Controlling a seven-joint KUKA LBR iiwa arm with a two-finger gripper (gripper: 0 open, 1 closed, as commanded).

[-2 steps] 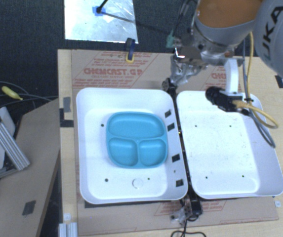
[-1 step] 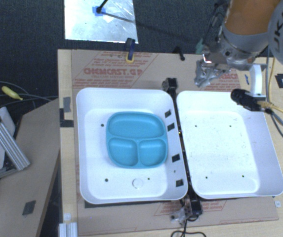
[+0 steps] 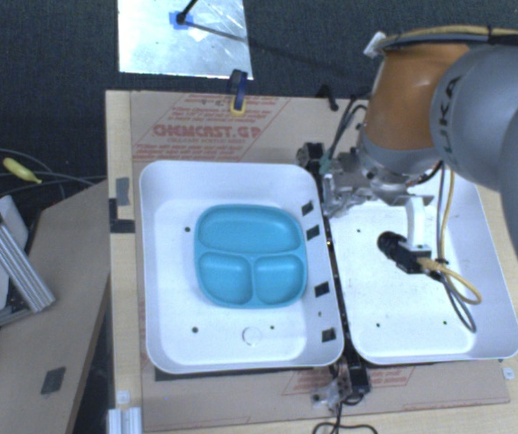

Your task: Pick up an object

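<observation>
blue divided plate (image 3: 249,255) lies in left bin (image 3: 164,242), well left of the arm (image 3: 421,125).

1 fixed camera looks down at a slant from above the surface (image 3: 213,120), near enough that the 2 white bins, the left bin (image 3: 164,197) and the right bin (image 3: 485,324), span most of the frame; the arm (image 3: 475,98) enters from the right.

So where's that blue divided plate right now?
The blue divided plate lies in the middle of the left bin, across the divider from the arm.
</observation>
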